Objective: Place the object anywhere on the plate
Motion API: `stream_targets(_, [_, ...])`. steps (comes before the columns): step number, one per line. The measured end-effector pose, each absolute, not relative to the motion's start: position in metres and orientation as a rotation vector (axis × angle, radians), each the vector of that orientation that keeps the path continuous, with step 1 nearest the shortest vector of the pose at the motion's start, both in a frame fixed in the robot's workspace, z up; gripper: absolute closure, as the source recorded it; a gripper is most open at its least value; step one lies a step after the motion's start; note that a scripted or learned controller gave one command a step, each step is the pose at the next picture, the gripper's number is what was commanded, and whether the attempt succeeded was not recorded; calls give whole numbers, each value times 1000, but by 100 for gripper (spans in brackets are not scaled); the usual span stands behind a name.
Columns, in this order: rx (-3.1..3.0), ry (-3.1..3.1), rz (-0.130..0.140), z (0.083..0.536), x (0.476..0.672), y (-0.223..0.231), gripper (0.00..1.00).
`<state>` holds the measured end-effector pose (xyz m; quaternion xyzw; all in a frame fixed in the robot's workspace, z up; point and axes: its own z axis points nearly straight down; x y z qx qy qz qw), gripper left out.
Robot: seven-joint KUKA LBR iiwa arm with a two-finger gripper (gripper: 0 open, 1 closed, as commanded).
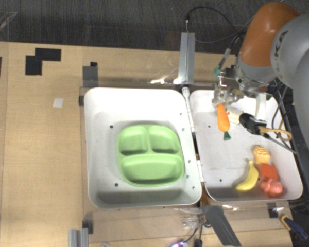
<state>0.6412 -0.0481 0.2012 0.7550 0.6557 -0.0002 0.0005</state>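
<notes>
The gripper (222, 101) pinches the top of a toy carrot (223, 119), which hangs orange with its green tip pointing down over the upper part of the right bin (211, 163). Near that bin's lower right corner lie a banana (249, 178), a corn cob (261, 153) and red toy food pieces (270, 180). In the left bin (98, 138), a green divided plate (149, 155) sits well apart from the carrot.

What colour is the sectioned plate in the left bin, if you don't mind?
Light green, as the camera view shows: the plate has three compartments.
</notes>
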Motion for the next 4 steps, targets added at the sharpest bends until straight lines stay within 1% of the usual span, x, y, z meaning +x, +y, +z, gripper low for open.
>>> stream_targets(1, [2388, 2040, 0, 184, 654, -34, 100])
stream_targets(2, [2464, 1951, 0, 184, 602, 40, 100])
stream_targets(3, [2465, 1950, -1, 184, 602, 40, 0])
stream_targets(4, [2659, 1673, -1, 183, 646, -17, 0])
